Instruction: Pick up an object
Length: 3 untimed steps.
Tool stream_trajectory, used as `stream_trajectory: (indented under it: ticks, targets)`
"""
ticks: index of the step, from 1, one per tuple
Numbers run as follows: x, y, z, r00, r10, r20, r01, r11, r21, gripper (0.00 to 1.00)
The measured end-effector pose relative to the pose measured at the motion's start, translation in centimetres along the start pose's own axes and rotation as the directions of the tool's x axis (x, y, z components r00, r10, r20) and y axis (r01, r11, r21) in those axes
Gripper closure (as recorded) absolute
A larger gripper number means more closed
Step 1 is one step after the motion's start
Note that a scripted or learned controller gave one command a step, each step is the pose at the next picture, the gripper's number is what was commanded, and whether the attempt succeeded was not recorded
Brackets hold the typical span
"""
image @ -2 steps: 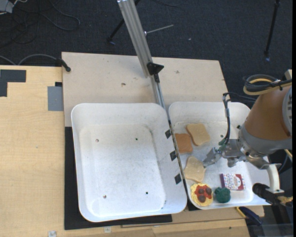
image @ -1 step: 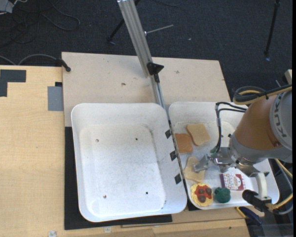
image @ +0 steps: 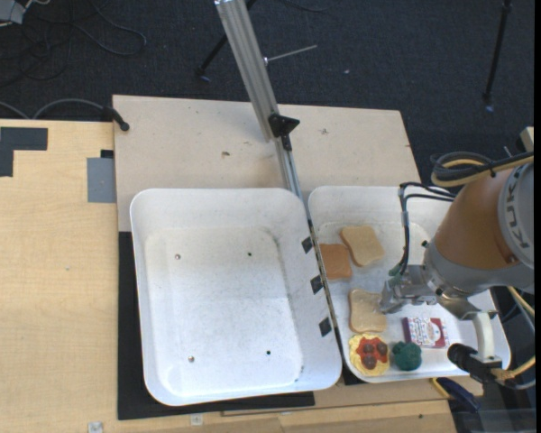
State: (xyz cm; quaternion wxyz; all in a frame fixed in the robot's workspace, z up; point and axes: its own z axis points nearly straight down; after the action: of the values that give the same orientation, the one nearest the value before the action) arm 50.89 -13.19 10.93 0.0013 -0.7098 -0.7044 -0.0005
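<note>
Jaws first: they hang low over the right bin, small and dark against the white, and from this slanted view I cannot tell whether they stand apart or together; nothing can be made out between them. Directly under and just to the left of them lies a pale slice of bread, its upper right corner touching or hidden by the tips, so this looks like the nearest thing to pick, lying a shade left and toward the front edge of the bin from the jaws. Farther back and left sit two more slices, a darker toast-coloured one against the bin's left wall and a lighter one just beside it, tilted so its long side runs from back left to front right. Toward the front lie a small packet with a purple label, a green ball-like thing, and a yellow piece with red spots in the front left corner. Behind the jaws rises the grey arm with its orange band, coming in from the right. The left bin sits just beside the right one on the counter.
</note>
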Motion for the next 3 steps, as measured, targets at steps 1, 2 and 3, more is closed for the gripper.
stream_trajectory:
  ticks: [1,2,3]
  targets:
    - [0.7,-0.1,-5.9,1.000,-0.009,0.002,0.009,1.000,-0.003,1.00]
    - [1.2,0.0,-10.2,1.000,-0.009,0.003,0.009,1.000,-0.003,1.00]
    - [0.8,-0.2,-16.5,1.000,-0.008,0.004,0.008,1.000,-0.006,1.00]
